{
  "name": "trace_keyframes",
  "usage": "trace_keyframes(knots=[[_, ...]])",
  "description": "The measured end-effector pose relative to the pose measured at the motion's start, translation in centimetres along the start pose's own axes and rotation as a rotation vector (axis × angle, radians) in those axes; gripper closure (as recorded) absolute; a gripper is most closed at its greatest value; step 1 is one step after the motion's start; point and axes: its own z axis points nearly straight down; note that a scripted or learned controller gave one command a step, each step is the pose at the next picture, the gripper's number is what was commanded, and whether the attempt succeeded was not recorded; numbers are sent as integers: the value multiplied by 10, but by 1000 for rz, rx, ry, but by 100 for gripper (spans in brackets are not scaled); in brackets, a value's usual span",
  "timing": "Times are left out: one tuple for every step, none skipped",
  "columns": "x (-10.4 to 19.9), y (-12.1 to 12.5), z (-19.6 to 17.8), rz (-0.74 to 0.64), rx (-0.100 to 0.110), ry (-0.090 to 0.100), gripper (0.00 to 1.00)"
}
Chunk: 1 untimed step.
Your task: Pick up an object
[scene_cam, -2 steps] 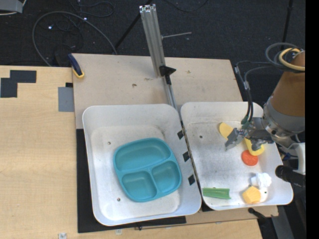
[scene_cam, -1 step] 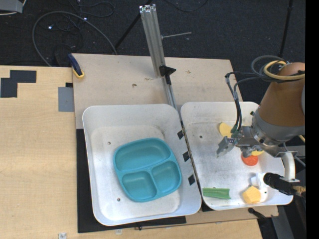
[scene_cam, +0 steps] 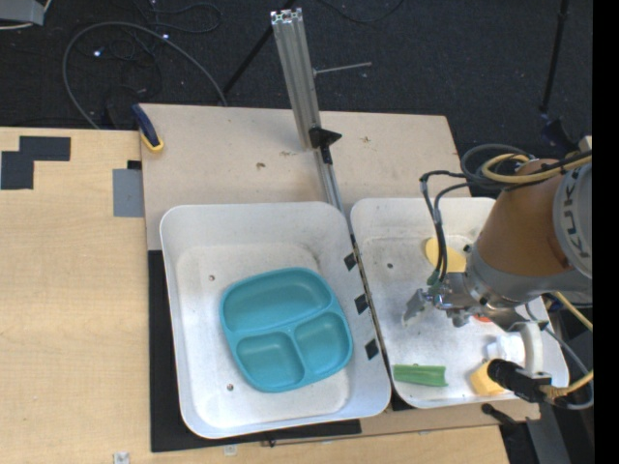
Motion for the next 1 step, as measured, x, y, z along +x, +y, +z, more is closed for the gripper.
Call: trace_keyframes(knots=[[0, 2, 49, 1, -9, -1, 0]])
